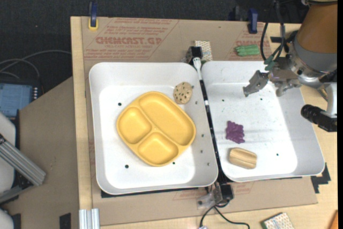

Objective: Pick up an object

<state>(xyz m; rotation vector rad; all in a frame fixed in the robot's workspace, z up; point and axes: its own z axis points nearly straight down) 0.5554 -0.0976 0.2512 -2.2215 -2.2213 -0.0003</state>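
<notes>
The arm enters from 3 o'clock, its orange band near the 2 o'clock corner, and the claw (268, 83) hangs over the upper part of the right bin (278, 166). Its two fingers are spread apart, one pointing toward 9 o'clock and the other toward 4 o'clock, with nothing between them.

In the right bin, a purple lumpy object (234, 131) lies toward 7 o'clock from the claw, well apart from it. Just beside it, at its 5 o'clock, rests a tan bread roll (243, 157), near the bin's lower rim.

The left bin (102, 115) holds a yellow divided plate (155, 127) at its centre, set at a slant. A chocolate-chip cookie (183, 93) lies at the plate's 1 o'clock, just beside its rim, near the wall shared with the right bin.

On the surface (134, 35) beyond the bins, a green object (246, 51) sits at 12 o'clock from the right bin
</notes>
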